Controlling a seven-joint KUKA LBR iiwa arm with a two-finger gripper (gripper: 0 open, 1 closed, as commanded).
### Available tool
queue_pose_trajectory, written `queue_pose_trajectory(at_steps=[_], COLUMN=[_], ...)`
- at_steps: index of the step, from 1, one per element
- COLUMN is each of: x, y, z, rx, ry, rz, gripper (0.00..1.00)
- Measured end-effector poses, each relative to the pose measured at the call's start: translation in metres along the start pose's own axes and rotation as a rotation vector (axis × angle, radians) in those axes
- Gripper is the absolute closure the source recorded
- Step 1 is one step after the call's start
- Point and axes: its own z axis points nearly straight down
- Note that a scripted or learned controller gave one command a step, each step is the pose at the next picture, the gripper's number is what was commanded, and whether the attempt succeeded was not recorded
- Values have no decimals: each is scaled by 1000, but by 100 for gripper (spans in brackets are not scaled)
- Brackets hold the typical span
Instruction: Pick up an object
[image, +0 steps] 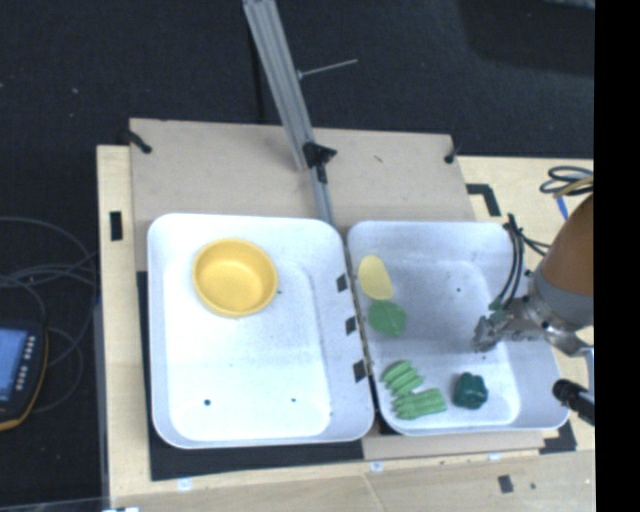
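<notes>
The right bin (440, 245) holds a pale yellow piece (375, 277) at its left side, with a round green piece (387, 319) just below it. Two ridged light-green pieces (409, 388) lie near the bin's front edge, and a dark green lump (470, 390) sits to their right. My gripper (488, 334) hangs low over the right half of this bin, above and slightly right of the dark green lump. Nothing shows between its tips, and how they stand is too small to make out.
A yellow bowl (236, 277) sits in the back left of the left bin (250, 400). A grey metal post (290, 95) slants in from the top toward the bins' shared wall. Cables (565, 183) lie at the right edge.
</notes>
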Motion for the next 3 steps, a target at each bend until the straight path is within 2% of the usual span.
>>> queue_pose_trajectory(at_steps=[2,3], x=[6,6], y=[15,16], z=[-106,-124], rx=[-3,0], ry=[-1,0], rz=[-3,-2], gripper=[100,100])
